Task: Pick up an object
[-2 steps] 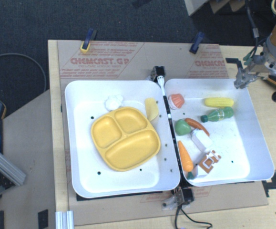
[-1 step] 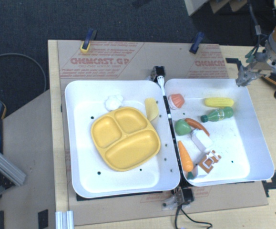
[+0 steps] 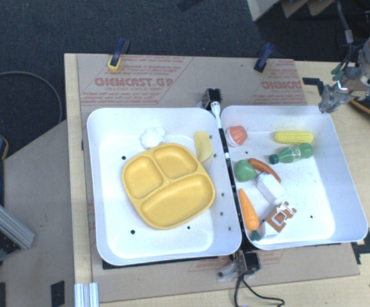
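Observation:
My gripper [image 3: 330, 100] hangs above the far right corner of the right bin [image 3: 338, 190], apart from every object, with nothing seen in it. In that bin lie a yellow corn cob [image 3: 293, 137], a green bottle [image 3: 292, 153], a pink-orange piece [image 3: 237, 134], a green pepper [image 3: 244, 170], a red chili [image 3: 263, 167], an orange carrot [image 3: 248, 210], a white piece [image 3: 267, 187] and an orange-and-white toy [image 3: 280, 216].
The left bin [image 3: 108, 222] holds a yellow divided plate [image 3: 167, 184], a white lump [image 3: 151, 136] and a pale yellow slice [image 3: 203, 146]. Blue clamps [image 3: 117, 55] [image 3: 263, 57] grip the board's far edge. A black fitting [image 3: 213, 98] sits between the bins.

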You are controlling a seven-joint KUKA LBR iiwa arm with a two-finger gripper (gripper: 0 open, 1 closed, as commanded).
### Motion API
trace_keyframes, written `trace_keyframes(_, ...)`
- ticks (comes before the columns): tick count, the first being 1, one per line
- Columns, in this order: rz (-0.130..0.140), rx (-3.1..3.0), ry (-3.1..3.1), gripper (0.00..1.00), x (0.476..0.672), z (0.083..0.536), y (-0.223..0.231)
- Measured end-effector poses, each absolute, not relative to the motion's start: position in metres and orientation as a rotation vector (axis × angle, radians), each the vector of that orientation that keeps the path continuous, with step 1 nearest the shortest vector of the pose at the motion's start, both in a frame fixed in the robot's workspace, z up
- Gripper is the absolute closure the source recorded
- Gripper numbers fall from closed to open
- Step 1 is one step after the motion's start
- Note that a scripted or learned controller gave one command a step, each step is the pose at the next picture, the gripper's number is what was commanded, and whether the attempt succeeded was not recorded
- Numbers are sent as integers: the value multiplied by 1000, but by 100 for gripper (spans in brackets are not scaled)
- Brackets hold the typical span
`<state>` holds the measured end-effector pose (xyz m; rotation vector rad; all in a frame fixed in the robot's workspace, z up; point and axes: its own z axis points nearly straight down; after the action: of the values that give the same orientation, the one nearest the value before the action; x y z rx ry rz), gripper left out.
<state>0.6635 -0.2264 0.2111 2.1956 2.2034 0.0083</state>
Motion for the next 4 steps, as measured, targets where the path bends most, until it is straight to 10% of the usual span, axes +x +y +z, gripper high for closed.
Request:
trace_keyframes(2,1,2218,2230,100,497,283,-47)
trace_keyframes(3,29,2200,2225,100,490,449,29)
trace_keyframes(4,-22,2229,2232,100,477,282,55)
